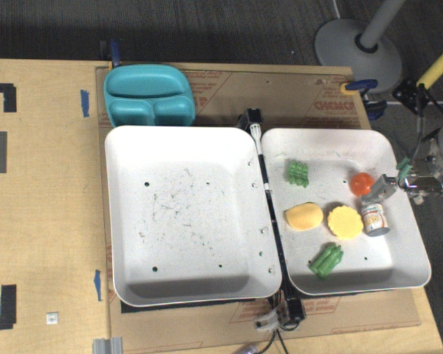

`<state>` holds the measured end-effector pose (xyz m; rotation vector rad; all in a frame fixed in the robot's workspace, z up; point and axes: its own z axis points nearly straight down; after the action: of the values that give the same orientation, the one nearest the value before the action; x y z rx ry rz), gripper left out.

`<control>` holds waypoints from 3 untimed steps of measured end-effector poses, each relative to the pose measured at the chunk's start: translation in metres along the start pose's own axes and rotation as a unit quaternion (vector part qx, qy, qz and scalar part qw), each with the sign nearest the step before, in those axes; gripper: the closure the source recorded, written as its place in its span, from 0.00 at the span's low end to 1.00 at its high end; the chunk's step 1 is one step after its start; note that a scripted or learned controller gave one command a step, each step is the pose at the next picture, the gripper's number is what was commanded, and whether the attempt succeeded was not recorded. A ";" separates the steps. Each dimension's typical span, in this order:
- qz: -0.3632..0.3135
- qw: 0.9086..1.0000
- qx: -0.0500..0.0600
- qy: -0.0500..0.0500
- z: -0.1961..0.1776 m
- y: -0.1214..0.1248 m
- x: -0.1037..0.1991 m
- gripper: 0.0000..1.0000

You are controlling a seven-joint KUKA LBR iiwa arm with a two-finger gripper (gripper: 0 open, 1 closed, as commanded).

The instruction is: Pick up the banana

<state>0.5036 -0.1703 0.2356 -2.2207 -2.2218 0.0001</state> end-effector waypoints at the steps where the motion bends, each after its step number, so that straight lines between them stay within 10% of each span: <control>1: -0.037 0.999 -0.002 -0.002 0.139 -0.020 0.003 0.00; 2: 0.068 0.998 0.000 0.001 0.150 -0.024 0.064 0.00; 3: 0.037 0.999 0.000 0.000 0.051 0.014 0.133 0.00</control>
<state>0.5170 -0.0375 0.1846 -2.3016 -2.1376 -0.0007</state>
